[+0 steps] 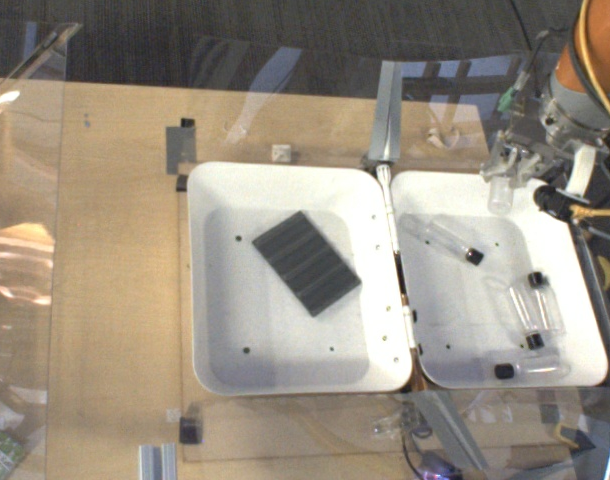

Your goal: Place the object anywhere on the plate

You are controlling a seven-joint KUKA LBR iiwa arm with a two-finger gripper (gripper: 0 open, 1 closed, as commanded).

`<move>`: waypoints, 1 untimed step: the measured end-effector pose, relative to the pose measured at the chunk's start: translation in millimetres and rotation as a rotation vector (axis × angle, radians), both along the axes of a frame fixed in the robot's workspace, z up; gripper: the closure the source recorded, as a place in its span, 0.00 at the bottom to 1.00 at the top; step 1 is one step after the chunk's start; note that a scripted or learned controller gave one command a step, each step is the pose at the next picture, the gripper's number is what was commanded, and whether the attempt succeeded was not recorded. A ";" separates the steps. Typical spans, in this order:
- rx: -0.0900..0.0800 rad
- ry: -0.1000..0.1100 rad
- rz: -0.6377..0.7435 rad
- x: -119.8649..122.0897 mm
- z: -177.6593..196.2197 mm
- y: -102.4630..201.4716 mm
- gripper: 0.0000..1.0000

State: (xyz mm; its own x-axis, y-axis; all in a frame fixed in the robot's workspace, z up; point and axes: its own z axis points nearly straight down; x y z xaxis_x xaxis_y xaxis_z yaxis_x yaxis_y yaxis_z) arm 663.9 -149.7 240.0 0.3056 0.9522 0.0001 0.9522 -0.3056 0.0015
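- A clear vial (499, 192) hangs upright below the gripper (512, 164), over the far edge of the right bin (425, 353); it looks pinched between the fingers at its top, though glare makes that hard to confirm; judged so, the tool is clamped on it.
- Step in hand, as I judge it: the carry, with the object lifted and not yet over the plate.
- The plate (306, 262) is a dark grey ribbed rectangle, matt, lying flat and turned on a diagonal in the middle of the left bin (215, 358); well apart from the vial.
- Next move calls for a long travel leftward across the divide between bins, then a descent onto the ribbed face; a smooth round tube may roll along the grooves once released.
- Three more clear tubes with black caps lie in the right bin: one (447, 239) on a slant near its far-left part, one (534, 308) at right, one (530, 370) along the near wall.
- Both bins are shallow, glossy white, with rounded corners; the bench (105, 298) is pale wood.
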 end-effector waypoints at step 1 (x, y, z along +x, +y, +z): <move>-0.001 -0.002 -0.103 5.6 79.2 -44.5 1.00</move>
